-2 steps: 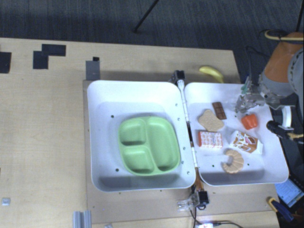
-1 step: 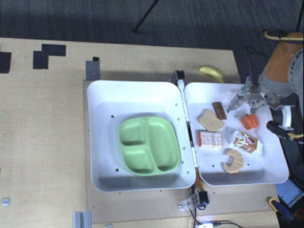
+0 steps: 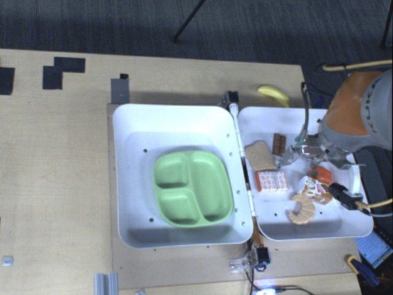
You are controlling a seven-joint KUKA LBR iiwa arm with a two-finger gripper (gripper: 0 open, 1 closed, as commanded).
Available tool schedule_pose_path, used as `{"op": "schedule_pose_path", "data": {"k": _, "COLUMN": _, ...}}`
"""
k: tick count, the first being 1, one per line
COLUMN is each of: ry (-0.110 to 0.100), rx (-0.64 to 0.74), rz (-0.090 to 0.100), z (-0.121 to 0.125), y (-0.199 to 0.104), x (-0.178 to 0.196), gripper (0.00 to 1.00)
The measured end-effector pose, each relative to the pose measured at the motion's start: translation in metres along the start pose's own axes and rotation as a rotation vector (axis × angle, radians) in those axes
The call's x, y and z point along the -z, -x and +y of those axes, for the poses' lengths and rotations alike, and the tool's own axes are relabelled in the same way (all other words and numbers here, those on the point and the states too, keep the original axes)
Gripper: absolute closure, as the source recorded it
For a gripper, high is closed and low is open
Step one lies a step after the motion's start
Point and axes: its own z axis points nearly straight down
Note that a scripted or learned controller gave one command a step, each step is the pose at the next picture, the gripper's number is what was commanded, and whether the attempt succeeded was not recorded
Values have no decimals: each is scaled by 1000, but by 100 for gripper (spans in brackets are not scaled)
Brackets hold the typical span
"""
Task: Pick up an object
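My gripper (image 3: 293,157) is down inside the right bin (image 3: 344,226), near its middle. Just left of it lie a tan slice of bread (image 3: 261,154) and a small brown chocolate bar (image 3: 279,143). A red and white box (image 3: 271,180) sits below the bread. To the gripper's lower right are an orange-red item (image 3: 323,175), a white and orange patterned item (image 3: 315,190) and a croissant (image 3: 302,211). No item shows between the fingers.
The left bin (image 3: 132,165) holds a green divided plate (image 3: 192,187). A yellow banana (image 3: 273,94) lies on the bench behind the right bin. The grey arm with its orange band (image 3: 350,112) comes in from the right.
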Motion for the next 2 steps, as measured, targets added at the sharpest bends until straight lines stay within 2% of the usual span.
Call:
{"op": "schedule_pose_path", "data": {"k": 1, "ry": 6, "rx": 1, "rz": -1, "z": 2, "y": 0, "x": 12, "gripper": 100}}
{"op": "schedule_pose_path", "data": {"k": 2, "ry": 6, "rx": 1, "rz": -1, "z": 2, "y": 0, "x": 12, "gripper": 0}}
